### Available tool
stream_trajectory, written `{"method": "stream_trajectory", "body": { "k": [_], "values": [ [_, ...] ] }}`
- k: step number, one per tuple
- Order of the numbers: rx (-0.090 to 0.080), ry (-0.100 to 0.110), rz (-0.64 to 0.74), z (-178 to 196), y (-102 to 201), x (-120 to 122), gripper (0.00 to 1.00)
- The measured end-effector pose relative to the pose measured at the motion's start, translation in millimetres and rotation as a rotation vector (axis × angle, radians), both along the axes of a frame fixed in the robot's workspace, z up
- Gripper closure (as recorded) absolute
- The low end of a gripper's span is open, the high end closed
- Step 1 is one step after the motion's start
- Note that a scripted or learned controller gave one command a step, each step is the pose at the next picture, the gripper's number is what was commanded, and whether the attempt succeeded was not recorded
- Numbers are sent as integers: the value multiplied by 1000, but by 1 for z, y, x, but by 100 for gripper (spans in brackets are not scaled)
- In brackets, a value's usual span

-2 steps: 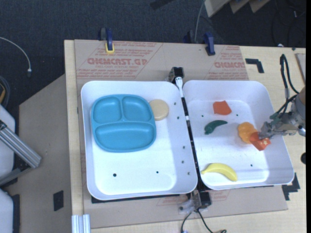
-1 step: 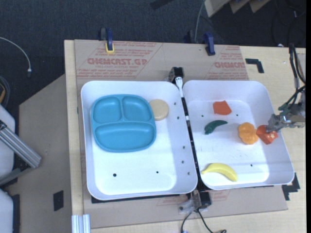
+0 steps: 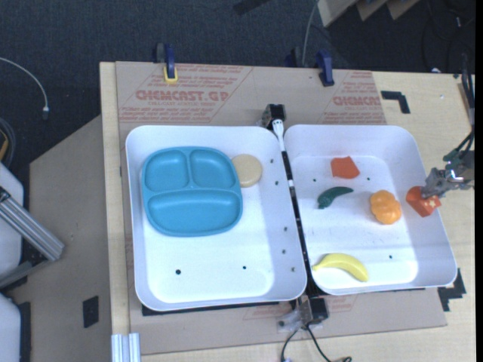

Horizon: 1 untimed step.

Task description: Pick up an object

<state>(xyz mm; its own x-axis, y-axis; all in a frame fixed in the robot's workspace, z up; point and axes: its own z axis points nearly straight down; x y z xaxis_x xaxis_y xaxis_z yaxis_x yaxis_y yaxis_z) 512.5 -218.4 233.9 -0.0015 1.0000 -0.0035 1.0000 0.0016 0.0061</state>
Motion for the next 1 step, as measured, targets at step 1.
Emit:
{"method": "stream_trajectory", "body": {
  "k": [1],
  "values": [
    [3,1,5,9,50,16,100]
  ]
}}
